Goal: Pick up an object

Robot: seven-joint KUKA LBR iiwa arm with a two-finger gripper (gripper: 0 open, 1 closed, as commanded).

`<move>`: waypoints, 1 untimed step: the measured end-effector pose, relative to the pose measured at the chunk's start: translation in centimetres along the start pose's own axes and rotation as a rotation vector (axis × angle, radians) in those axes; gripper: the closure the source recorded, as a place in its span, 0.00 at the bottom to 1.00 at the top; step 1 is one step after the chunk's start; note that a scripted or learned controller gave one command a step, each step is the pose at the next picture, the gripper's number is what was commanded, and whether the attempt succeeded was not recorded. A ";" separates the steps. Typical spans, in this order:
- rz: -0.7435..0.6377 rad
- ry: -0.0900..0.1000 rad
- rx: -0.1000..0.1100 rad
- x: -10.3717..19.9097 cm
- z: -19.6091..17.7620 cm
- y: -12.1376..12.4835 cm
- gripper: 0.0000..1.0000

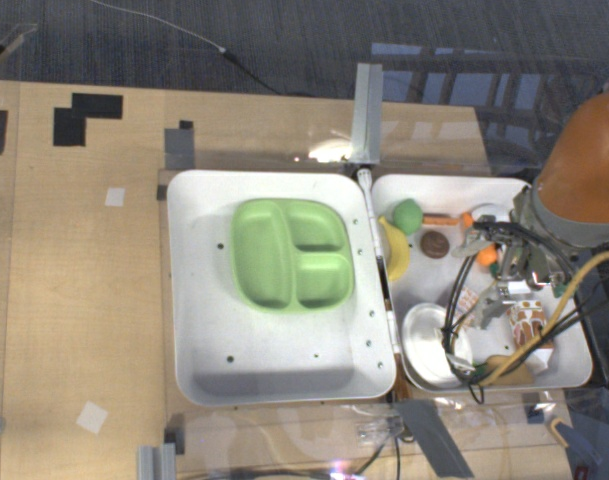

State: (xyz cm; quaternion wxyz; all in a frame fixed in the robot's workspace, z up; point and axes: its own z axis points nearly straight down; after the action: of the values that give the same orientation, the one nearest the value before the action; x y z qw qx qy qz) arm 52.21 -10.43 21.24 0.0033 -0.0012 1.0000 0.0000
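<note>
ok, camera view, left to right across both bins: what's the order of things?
Left bin → green divided plate → yellow banana → green ball → brown disc → gripper down in the right bin.

left bin: divided tray. right bin: ball, banana beside the shared wall, bowl at the near corner.

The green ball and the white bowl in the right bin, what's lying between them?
In the camera view, the yellow banana lies between the green ball and the white bowl, along the right bin's left wall.
</note>
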 end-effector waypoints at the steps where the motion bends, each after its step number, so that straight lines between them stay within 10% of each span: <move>1: 0.151 -0.017 0.001 -4.6 10.0 -0.8 0.00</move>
State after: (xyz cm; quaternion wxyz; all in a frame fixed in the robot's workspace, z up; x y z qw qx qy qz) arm 56.88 -11.18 11.27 0.0116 0.0744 0.9972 -0.0005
